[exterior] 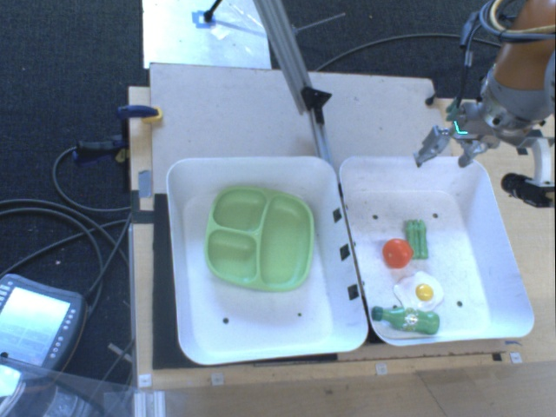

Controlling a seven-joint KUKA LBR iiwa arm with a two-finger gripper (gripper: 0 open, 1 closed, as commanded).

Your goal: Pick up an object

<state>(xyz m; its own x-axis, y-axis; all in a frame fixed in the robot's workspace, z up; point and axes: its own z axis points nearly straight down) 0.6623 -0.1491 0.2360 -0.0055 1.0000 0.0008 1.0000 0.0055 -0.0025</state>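
Up over the right bin's (486, 200) far rim, the gripper's (450, 151) fingers (429, 150) hang spread apart, holding nothing.

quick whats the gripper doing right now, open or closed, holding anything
gripper: open, nothing between its fingers, hovering above the far rim of the right bin.

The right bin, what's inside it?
The right bin holds a red tomato, a green asparagus bundle, a fried egg and a green bottle. The bottle covers a bit of the egg's edge.
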